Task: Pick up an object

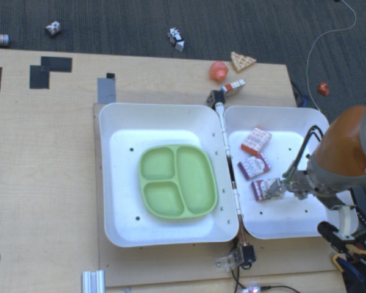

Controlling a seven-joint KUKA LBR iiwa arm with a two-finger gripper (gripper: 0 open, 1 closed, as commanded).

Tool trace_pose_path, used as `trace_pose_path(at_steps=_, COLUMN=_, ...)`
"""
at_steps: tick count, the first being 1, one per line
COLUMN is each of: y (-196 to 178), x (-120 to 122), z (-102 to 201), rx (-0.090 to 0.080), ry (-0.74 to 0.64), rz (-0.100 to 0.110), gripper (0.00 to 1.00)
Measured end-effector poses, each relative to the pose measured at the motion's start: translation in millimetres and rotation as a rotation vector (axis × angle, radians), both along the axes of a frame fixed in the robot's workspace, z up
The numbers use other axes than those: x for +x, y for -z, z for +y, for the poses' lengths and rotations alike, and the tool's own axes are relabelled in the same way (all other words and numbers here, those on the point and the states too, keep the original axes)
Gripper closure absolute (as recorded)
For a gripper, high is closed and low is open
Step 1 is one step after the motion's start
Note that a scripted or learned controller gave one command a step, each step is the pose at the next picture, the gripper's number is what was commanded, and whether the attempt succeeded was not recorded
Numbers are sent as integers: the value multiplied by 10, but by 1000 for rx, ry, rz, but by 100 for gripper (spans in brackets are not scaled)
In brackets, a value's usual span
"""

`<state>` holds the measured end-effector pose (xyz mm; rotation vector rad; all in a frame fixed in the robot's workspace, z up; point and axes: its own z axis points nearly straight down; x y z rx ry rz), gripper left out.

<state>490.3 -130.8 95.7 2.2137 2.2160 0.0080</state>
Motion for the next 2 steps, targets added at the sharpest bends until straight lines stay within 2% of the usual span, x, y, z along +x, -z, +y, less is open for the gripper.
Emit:
trace_pose_path(at_steps=1, y=53, x=18, z=440, rx=-3, ry=2, rz=-10, gripper=0)
trace_pose_path(at_steps=2, y=-74, x=48, z=484, rx=6, ry=-4, rz=-14, gripper=100)
